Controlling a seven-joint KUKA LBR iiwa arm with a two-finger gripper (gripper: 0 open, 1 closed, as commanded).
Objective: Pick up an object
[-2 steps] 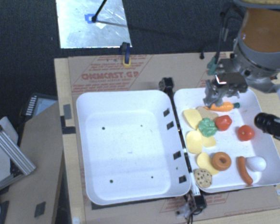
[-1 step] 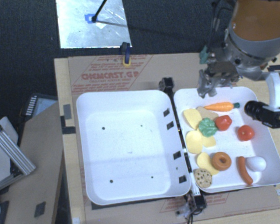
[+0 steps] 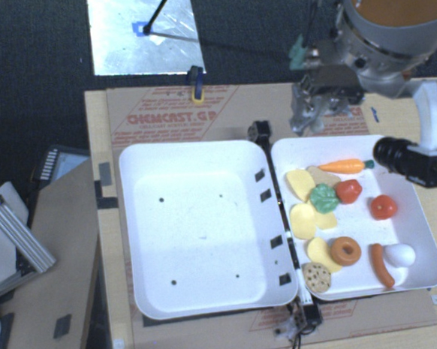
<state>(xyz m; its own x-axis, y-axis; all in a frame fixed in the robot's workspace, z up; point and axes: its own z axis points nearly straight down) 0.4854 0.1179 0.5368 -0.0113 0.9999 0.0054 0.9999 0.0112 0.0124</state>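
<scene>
The right bin (image 3: 429, 245) holds toy food: an orange carrot (image 3: 342, 166), a green broccoli (image 3: 324, 198), two red tomatoes (image 3: 349, 191) (image 3: 383, 207), a brown donut (image 3: 346, 251), a red sausage (image 3: 381, 265), a white egg (image 3: 399, 254), a speckled cookie (image 3: 317, 277) and several yellow pieces (image 3: 301, 184). My gripper (image 3: 312, 116) hangs above the cardboard just beyond the right bin's far left corner, apart from every item. Nothing is seen in its grasp.
The left bin (image 3: 200, 224) lies beside the right one, with black clips (image 3: 271, 196) along the seam between them. A black cylinder (image 3: 402, 159) juts over the right bin's far right edge. A yellow-and-blue clamp (image 3: 196, 85) and a silver sheet (image 3: 145, 33) lie farther back.
</scene>
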